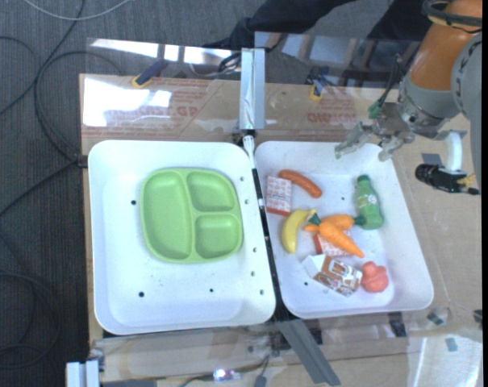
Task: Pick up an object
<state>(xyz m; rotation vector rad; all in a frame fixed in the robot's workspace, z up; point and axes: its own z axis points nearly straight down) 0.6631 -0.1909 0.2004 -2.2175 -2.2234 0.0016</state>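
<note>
1. Overhead, the gripper (364, 145) is seen at the far edge of the right bin (413, 240), its two fingers spread wide with nothing between them.
2. The arm (441, 63) — grey, with an orange band — is seen reaching in from the upper right.
3. All the pickable things are found in the right bin, nearer the camera than the claw and apart from it.
4. A green bottle (368, 202) is seen closest below the claw, upright-looking along the bin's right part, not touched by the fingers.
5. A red sausage (300, 183) is placed to the left of the bottle, below and left of the claw; a small red-and-white packet (278, 195) lies just beside it.
6. A banana (294, 230) and a carrot (338, 233) are set mid-bin, touching each other, well below the claw.
7. A second packet (337, 274) and a red toy (374, 278) are seen at the near end — farthest from the claw.
8. The left bin (114, 297) is occupied by a green divided plate (192, 215), well apart from the claw.
</note>
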